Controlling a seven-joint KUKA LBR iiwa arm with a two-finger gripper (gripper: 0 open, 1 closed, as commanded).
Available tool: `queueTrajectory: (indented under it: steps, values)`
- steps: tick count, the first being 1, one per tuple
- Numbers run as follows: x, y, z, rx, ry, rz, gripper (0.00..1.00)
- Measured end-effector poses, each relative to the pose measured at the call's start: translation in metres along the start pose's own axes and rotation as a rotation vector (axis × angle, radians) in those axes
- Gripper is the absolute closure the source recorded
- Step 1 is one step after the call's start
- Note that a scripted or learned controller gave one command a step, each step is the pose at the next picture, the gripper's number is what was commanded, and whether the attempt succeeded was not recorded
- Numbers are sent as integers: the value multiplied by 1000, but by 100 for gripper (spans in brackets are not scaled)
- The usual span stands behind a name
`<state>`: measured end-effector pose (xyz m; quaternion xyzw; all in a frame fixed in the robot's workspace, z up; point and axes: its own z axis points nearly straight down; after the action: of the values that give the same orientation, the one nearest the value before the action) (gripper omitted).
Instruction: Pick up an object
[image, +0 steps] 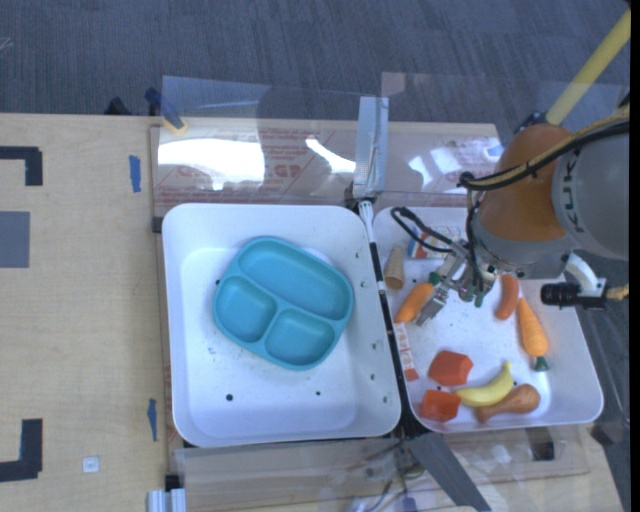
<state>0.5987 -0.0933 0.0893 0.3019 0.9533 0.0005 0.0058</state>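
Observation:
My gripper (448, 300) hangs over the left half of the right bin (580, 395), open, with nothing between its fingers. One finger (430, 307) sits right beside a small orange carrot (411, 301), on its right. A tan cork-like cylinder (394, 266) lies just above that carrot. To the gripper's right are a red sausage shape (507, 297) and a larger carrot (532, 331). Along the bin's front lie a red block (450, 367), an orange-red piece (439, 404), a yellow banana (487, 391) and a brown piece (518, 401).
The left bin (195, 240) holds a blue divided plate (284, 302). A raised divider (378, 300) separates the two bins. The arm's orange band (520, 190) and black cables (425, 235) hang over the right bin's back. A clear panel (260, 150) stands behind the bins.

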Motion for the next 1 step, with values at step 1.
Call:
queueTrajectory:
  steps: [1]
  values:
    - [3, -3, 0, 1, 2, 137, 0]
